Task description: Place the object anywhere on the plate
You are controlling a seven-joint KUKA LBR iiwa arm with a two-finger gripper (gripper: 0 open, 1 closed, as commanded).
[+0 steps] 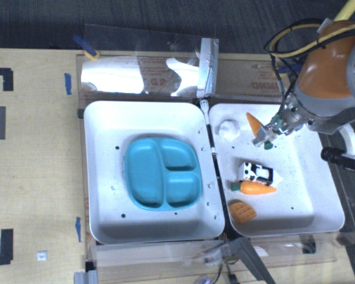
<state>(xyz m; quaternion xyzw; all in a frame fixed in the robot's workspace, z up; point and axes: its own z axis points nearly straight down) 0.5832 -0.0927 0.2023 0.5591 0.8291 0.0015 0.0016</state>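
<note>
Waffle (243,211) near front rim; carrot (258,187) below pincer (265,140), apart.

the arm (328,76) is cut off by the right edge; the hand (266,139) is too blurred to read.

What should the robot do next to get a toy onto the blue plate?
Probably lower the end effector onto a toy first. It sits in the right bin near an orange cone, and the blue plate lies in the left bin.
</note>
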